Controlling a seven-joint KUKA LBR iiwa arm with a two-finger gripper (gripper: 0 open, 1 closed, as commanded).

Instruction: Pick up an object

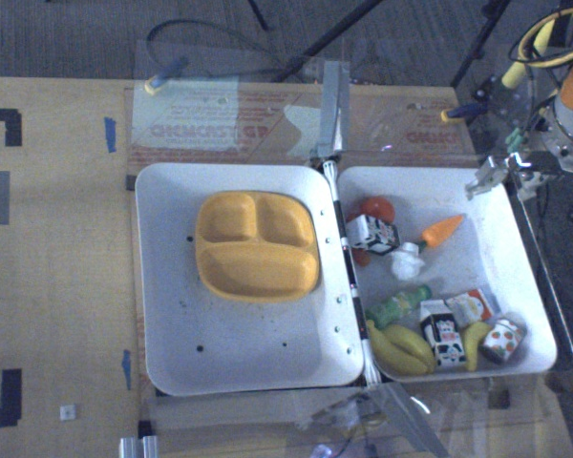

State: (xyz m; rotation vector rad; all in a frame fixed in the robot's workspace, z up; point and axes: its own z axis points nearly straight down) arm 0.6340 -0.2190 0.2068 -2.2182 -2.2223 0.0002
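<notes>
Far to the left of my fingers [497, 175], a yellow divided plate [258, 244] lies in the left bin [162, 284]. Nearer, down-left of them in the right bin [530, 256], sit a tomato [377, 208], a carrot [443, 230] and bananas [401, 348]. My fingers hang over that bin's far right corner, grasping nothing; released or clenched, I cannot tell.

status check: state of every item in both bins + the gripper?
yellow divided plate: upright, lying flat in left bin
carrot: lying on its side, right bin
tomato: resting by the divider wall
bananas: lying flat at the near edge
green bottle: tipped on its side
small carton: lying beside the bananas
gripper: over the right bin's far right corner, nothing visibly held
</notes>
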